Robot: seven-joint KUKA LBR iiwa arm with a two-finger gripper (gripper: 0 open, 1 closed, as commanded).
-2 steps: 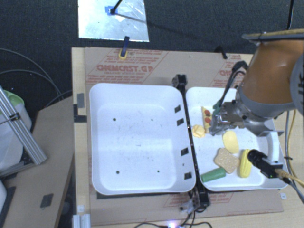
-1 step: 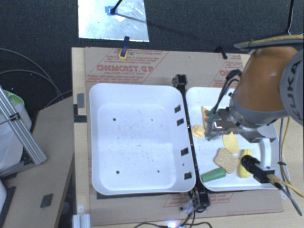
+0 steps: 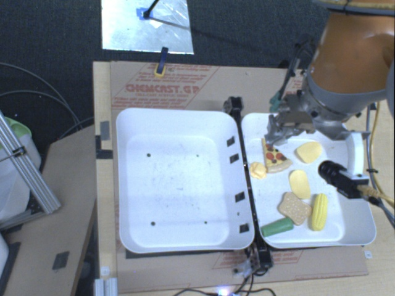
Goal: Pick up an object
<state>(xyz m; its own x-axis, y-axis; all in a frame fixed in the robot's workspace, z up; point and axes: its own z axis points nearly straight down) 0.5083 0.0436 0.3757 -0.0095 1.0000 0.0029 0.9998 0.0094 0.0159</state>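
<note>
The right bin [image 3: 355, 230] holds several toy foods: a pizza slice [image 3: 275, 156], a small yellow piece [image 3: 258, 171], a pale yellow piece [image 3: 308, 151], a yellow oval [image 3: 300, 184], a tan bread slice [image 3: 295, 208], a corn cob [image 3: 319, 211] and a green pickle [image 3: 276, 227]. My gripper [image 3: 274, 137] hangs over the far left part of that bin, just above the pizza slice's tip. The grey wrist and orange band cover much of the bin's far side.
The left bin [image 3: 179, 180] lies beside the right one, with a black clip strip [image 3: 242, 165] along the shared wall. A black cylinder [image 3: 336, 176] juts over the right bin's right side. Cardboard lies under both bins.
</note>
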